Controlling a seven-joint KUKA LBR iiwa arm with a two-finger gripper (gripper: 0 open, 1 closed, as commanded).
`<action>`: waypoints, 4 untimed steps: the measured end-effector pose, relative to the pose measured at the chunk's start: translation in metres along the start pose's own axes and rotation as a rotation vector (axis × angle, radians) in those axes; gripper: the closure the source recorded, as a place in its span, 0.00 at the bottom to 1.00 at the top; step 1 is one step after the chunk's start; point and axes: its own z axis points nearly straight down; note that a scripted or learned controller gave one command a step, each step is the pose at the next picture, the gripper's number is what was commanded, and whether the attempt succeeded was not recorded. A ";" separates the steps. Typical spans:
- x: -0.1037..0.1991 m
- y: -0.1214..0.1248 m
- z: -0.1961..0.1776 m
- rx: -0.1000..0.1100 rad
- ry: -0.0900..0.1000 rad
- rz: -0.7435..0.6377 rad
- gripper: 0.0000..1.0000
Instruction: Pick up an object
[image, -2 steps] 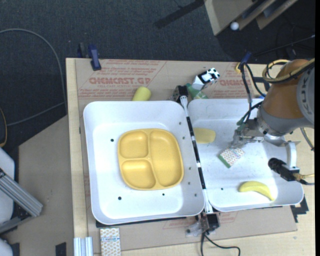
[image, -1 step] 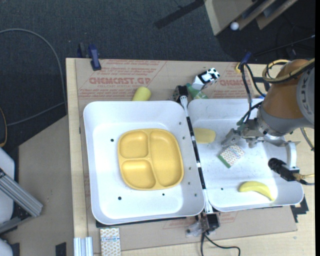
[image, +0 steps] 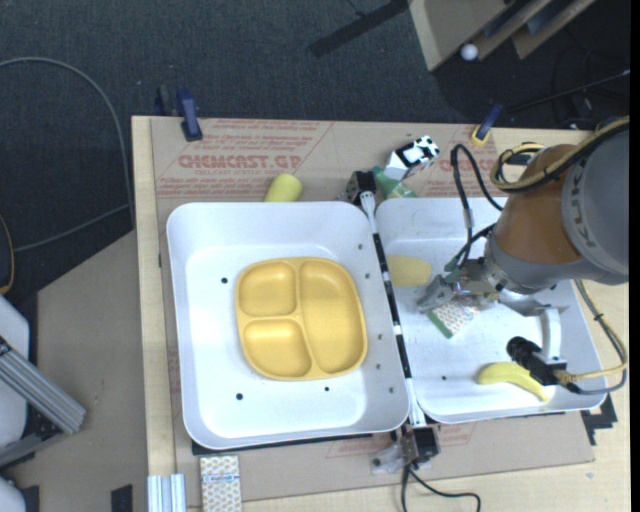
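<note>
A banana (image: 508, 377) is lying in the right bin (image: 445, 388), closest to its near wall, with its long axis running roughly along that wall. Just beyond it, toward the middle of the same bin, a small flat packet (image: 453, 319) is lying on the floor. The gripper (image: 443, 294) is hanging right over the packet's far edge, so the packet is showing on the near side of the tip. Whether the two are touching, and whether the gripper is spread or pressed together, I cannot tell.

The packet is sitting skewed to the bin walls, with one corner pointing toward the near wall. Its left side is showing green and the rest a pale speckled face. Its sides look nearly equal, so its long axis is hard to call.

Farther back, a pale yellow lump (image: 409, 270) is resting against the bin's left wall, just left of the gripper. The arm (image: 540, 225) is reaching in from the right.

The left bin (image: 200, 330) is holding a yellow three-part plate (image: 300, 318), lying flat in its middle.

Beyond the bins, a yellow thing (image: 284, 187) is sitting on the bench (image: 240, 150), just past the left bin's far wall.
</note>
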 end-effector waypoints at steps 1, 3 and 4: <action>0.003 0.002 -0.011 -0.004 0.005 -0.001 1.00; 0.001 -0.017 0.000 -0.004 0.003 -0.003 0.00; -0.002 -0.030 0.000 -0.003 0.003 -0.003 0.00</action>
